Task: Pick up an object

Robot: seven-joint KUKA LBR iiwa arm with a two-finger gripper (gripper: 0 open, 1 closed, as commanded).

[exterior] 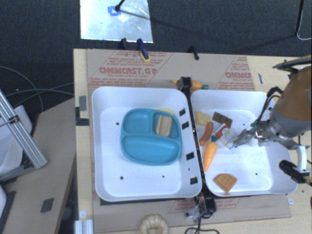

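Note:
The right bin [253, 167] holds an orange carrot [209, 155], a red sausage [206, 133], a yellow cheese wedge [202, 118], a brown chocolate bar [222, 118], a waffle [225, 182] and a small colourful packet [224, 136]. My gripper [240, 139] reaches in from the right and sits low over the middle of this bin, its tip just right of the packet. I cannot tell whether it touches the packet. In the left bin [109, 174] lies a blue divided plate [146, 145] with a beige bread piece [164, 126] in its upper right section.
The divider [194, 140] with black clips runs between the two bins. A yellow item [195, 85] lies on the cardboard just beyond the bins. A pale ring-shaped object [155, 224] sits at the bench's front edge. The arm's body [292, 111] covers the right bin's right side.

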